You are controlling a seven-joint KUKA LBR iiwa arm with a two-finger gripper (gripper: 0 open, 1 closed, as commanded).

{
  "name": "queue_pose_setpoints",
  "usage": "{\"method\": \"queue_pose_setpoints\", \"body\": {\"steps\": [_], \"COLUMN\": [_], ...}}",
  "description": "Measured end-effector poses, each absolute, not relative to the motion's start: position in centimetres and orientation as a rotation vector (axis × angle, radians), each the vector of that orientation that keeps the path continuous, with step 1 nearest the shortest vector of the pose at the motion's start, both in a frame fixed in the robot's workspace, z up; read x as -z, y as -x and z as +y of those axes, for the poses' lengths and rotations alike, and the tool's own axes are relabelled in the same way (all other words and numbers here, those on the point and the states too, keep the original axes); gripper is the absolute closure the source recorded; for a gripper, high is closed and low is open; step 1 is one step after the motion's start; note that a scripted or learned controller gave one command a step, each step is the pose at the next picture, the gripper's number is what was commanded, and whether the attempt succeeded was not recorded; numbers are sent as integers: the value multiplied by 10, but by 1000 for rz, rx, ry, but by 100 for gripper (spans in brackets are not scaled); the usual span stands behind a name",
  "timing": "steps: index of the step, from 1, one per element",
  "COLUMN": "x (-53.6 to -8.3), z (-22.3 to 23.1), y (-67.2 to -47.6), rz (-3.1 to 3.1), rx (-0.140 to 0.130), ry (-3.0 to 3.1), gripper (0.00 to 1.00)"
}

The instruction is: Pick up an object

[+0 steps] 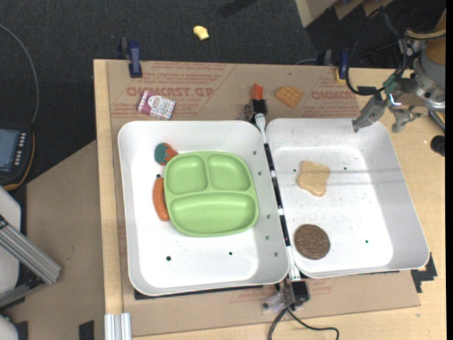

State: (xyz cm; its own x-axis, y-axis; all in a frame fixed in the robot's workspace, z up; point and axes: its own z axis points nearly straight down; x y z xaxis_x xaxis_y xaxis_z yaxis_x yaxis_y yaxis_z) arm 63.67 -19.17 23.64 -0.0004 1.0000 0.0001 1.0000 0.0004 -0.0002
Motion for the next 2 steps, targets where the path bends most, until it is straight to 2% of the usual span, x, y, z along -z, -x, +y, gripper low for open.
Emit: {"method": "queue_pose_setpoints", "body": {"steps": [1,2], "x": [-162,-103], "z": [-152,-107], "y": [-589,-622], "rz": [-2217,-2222], "rx": [-5,-2], "ry": [2214,2212], "gripper": [0,0]}}
